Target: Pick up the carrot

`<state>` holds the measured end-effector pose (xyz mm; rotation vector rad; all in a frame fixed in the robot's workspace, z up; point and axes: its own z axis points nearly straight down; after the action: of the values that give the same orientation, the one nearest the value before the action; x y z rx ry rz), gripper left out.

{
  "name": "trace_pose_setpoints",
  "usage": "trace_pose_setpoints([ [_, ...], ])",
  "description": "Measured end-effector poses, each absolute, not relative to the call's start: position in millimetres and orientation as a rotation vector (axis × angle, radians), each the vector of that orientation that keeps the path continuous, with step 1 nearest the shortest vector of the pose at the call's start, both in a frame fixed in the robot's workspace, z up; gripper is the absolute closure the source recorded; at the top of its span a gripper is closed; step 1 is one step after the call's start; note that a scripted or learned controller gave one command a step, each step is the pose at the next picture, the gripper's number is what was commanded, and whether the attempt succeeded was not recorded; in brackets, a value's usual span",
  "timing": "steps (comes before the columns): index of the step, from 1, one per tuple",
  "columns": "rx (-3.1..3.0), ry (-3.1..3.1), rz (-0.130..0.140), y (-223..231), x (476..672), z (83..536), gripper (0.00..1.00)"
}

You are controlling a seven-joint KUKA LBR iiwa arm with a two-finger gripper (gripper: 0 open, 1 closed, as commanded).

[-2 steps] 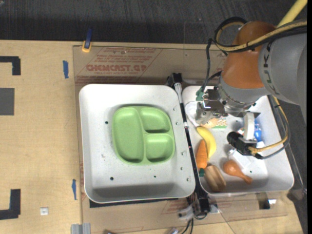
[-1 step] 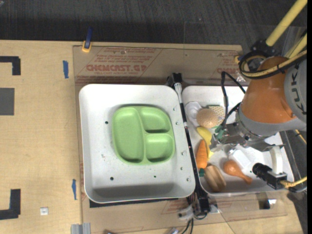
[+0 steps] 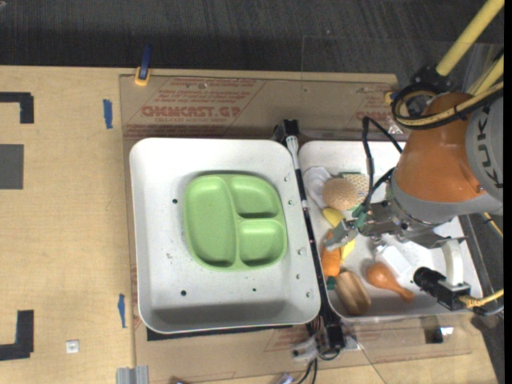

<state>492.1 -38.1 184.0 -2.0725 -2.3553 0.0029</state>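
The arm (image 3: 440, 166) leans in over the right-hand white bin (image 3: 472, 274), its orange band plain to see above the wrist, and the pincer (image 3: 346, 232) hangs low over the bin's left half with its dark fingers pointing toward the divider between the two bins. From here I cannot tell whether those fingers are spread or pressed together (they are small and lost among the clutter below them). The carrot (image 3: 330, 262), short and orange, lies against the bin's left wall just below the pincer, and nothing shows it gripped. A yellow piece (image 3: 334, 216) sits just above the pincer, and beyond that a tan, dimpled round thing (image 3: 346, 189) lies near the bin's far left corner. Toward the near edge of the same bin, a brown bread-like lump (image 3: 353, 290) lies right beside the carrot, with an orange, pear-shaped toy (image 3: 384, 278) next to it. The left-hand white bin (image 3: 156, 238) holds a green divided plate (image 3: 236, 220) in its middle. Both bins rest on a cardboard sheet (image 3: 200, 106) spread over the worktop (image 3: 60, 214).
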Motion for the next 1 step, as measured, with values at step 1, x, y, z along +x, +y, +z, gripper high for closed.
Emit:
trace_pose_setpoints([
  [1, -1.958, -2.457, 0.0, -109.3, 480.1, 99.1, 0.0],
])
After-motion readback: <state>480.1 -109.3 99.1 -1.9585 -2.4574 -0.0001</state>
